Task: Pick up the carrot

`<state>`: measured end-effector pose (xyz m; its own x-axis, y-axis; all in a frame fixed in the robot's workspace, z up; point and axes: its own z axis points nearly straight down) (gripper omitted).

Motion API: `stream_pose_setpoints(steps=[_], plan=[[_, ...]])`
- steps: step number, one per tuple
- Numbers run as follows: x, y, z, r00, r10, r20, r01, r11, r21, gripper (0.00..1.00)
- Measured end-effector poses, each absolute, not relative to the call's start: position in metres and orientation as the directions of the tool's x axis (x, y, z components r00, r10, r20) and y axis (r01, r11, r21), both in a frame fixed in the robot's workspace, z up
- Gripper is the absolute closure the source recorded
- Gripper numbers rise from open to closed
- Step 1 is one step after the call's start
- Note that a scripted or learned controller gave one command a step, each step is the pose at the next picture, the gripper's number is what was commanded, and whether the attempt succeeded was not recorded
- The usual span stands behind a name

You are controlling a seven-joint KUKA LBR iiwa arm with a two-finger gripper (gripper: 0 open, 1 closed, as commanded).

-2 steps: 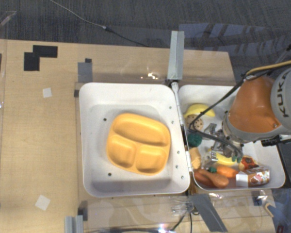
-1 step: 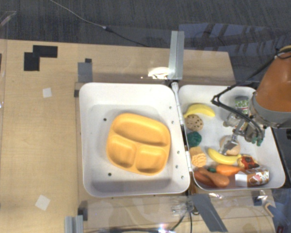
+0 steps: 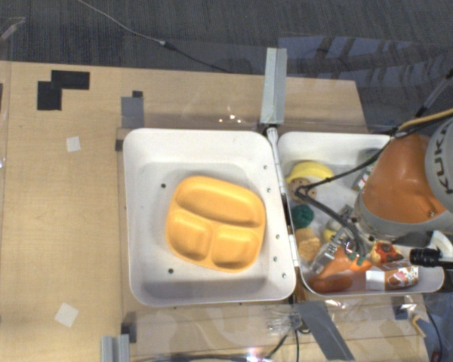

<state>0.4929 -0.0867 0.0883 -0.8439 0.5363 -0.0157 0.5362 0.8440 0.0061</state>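
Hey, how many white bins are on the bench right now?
2. The left bin holds a yellow divided tray; the right bin sits against it, partly covered by the arm, with small items piled inside.

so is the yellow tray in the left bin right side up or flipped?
Right side up. The yellow tray lies flat in the left bin, its three compartments facing up, nothing in them.

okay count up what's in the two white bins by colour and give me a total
Yellow: 2, divided tray in the left bin, round item in the right bin
Green: 1, ball
Orange: 1, carrot under the gripper
Red-labelled: 1, bottle
Total: 5 clearly countable; others are hidden under the arm.
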Motion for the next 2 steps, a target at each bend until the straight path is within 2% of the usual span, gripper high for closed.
stream_pose_setpoints(steps=[1, 2], plan=[[0.497, -0.085, 0.098, -0.847, 0.531, -0.019, 0.531, 0.847, 0.010, 1.00], [0.504, -0.136, 0.115, -0.984, 0.179, -0.004, 0.179, 0.984, 0.001, 1.00]])
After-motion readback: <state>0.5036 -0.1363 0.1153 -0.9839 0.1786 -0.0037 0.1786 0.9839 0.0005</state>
